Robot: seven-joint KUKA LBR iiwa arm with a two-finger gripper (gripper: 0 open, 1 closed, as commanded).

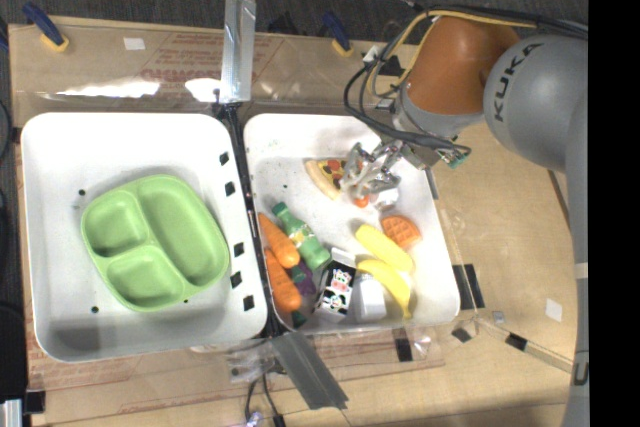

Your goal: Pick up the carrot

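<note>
My end effector [366, 171] hangs low over the far part of the right bin [436, 215], right next to the pizza slice [324, 174]. Metal fingers blur into the clutter there, so I can't tell whether they're spread or closed. Nothing visibly gripped.

Using the right bin as landmark, near to far:
- Near edge: a black-and-white carton [338, 289] and the end of the banana [386, 265].
- Near-left wall: the carrot [280, 267] lies lengthwise along the divider, orange, partly tucked beside a green bottle [300, 237]. Probably slid there because loose items settle against the wall.
- Middle right: an orange-red round piece [401, 230], touching the banana's far end.
- Far middle: pizza slice and my end effector.

The carrot is well apart from the end effector, diagonally toward the near-left corner. Wall on one side and the bottle on the other make the grasp tight; I judge approaching along its length is safest.

Left of the right bin, the left bin [50, 215] holds a green divided plate [153, 240], irrelevant here.
</note>
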